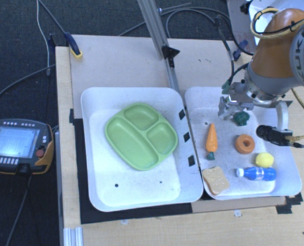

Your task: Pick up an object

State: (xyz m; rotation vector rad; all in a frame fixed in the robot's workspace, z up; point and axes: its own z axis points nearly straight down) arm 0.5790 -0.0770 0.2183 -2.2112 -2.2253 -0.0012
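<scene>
Green lump point(241, 118) sits at my gripper point(231, 108) in the right bin point(290, 183).
I read this as the approach step: the gripper hangs low over the bin's far end, just beside the lump, but I cannot tell how its fingers stand or whether they touch it. Carrot point(211, 139), donut point(244, 144), lemon point(264, 160), bottle point(258, 173) and toast point(216, 180) lie nearer me. Next I'd want the fingers straddling the lump, then a close and a straight lift.
</scene>
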